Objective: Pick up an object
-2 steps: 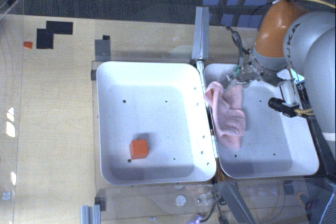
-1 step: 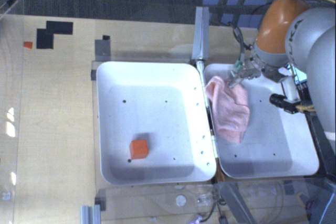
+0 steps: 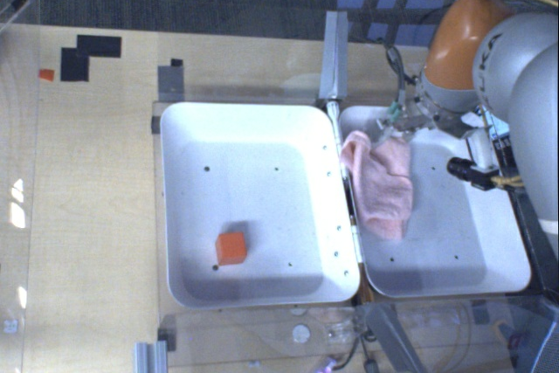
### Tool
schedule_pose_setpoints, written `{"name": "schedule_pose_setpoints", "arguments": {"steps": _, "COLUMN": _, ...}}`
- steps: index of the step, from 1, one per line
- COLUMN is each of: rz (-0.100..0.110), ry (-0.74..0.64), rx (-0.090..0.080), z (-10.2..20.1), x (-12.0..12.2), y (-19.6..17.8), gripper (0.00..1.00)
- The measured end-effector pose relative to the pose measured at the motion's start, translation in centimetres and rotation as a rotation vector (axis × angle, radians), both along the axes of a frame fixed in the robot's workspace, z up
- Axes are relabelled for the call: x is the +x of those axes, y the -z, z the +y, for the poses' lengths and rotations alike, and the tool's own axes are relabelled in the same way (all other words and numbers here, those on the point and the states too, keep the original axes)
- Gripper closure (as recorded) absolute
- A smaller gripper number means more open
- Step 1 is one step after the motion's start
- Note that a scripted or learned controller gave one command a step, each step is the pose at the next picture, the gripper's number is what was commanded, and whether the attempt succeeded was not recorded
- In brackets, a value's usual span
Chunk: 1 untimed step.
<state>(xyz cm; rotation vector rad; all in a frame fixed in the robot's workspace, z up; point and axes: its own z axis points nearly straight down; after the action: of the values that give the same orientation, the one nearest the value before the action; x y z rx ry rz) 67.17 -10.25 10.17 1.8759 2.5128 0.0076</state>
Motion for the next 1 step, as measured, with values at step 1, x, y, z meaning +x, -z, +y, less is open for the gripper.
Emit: {"name": "schedule_pose_setpoints", "arguments": {"steps": 1, "rz": -0.002, "ry": 0.091, "rx": -0.002, "z": -5.27, "x": -0.52, "y": -6.32, "gripper": 0.0}}
